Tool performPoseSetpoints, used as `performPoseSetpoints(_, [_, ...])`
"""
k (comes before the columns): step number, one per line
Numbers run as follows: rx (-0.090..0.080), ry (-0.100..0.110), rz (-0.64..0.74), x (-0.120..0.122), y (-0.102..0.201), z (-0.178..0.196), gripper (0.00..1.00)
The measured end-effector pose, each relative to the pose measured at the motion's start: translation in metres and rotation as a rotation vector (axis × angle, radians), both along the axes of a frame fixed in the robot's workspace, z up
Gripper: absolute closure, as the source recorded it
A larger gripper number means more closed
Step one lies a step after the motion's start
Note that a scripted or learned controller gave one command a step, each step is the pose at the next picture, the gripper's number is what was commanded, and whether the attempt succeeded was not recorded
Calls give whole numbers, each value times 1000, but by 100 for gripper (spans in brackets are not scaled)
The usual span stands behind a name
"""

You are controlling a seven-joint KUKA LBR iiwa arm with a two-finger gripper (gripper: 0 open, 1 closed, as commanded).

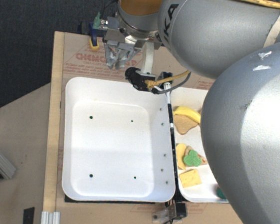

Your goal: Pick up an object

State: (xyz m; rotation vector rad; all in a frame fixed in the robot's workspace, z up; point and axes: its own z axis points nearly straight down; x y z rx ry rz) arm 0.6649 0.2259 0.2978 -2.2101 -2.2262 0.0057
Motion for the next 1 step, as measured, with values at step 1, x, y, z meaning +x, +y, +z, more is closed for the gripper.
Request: performPoseSetpoints(1, [-1, -4, -10, 1, -73, 19, 100])
